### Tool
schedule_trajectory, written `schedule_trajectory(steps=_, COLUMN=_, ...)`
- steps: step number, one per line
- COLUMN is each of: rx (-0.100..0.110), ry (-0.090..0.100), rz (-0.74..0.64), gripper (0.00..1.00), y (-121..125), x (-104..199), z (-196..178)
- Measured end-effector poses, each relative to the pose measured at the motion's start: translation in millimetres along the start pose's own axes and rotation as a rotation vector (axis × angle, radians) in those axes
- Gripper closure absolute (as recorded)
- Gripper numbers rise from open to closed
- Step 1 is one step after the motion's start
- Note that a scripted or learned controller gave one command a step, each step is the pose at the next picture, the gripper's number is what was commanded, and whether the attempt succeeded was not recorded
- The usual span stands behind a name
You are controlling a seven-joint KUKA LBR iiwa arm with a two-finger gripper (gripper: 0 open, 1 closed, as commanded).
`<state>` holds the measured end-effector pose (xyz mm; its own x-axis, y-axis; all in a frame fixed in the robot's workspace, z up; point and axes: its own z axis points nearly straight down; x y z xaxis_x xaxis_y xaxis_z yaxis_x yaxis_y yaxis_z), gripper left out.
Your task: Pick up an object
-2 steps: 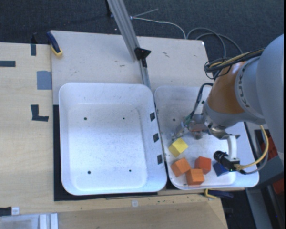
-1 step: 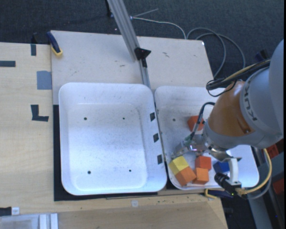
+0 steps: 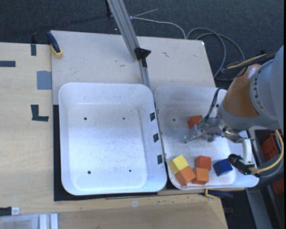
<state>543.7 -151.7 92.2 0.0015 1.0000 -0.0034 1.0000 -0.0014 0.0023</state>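
My gripper (image 3: 193, 133) reaches into the right bin (image 3: 171, 101) from the right, its metal fingers low over the bin floor. An orange-red block (image 3: 194, 121) lies just above the fingertips, touching or nearly touching them; I see nothing between the fingers. Along the bin's front edge sit a yellow block (image 3: 178, 163), an orange block (image 3: 184, 176), two more orange blocks (image 3: 202, 168) and a blue block (image 3: 222, 167).
The left bin (image 3: 105, 137) stands beside the right one, sharing a rim in the middle. A slanted metal pole (image 3: 126, 25) rises behind the bins. Cables (image 3: 219, 42) lie on the dark floor at the back right.
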Motion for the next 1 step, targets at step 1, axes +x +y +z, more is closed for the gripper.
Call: schedule_trajectory(steps=1, rx=-0.002, ry=0.002, rz=-0.007, gripper=0.0, y=71.2, x=16.3, z=-0.1)
